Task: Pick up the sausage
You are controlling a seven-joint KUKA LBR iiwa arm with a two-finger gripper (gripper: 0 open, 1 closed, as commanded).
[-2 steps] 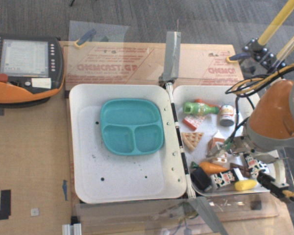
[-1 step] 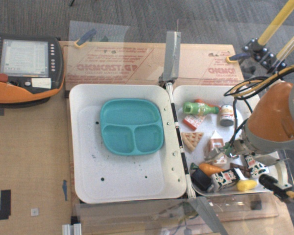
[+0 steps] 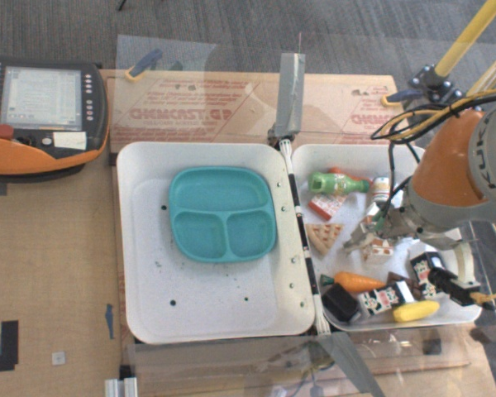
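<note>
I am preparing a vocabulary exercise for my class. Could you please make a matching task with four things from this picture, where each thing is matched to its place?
Things:
1. teal divided plate
2. green bottle
3. carrot
4. yellow piece

Places:
A. near the front rim of the right bin, at its right side
B. in the middle of the left bin
C. at the back of the right bin
D. in the front part of the right bin, close to the divider between the bins

Right pairs: 1-B, 2-C, 3-D, 4-A
</note>
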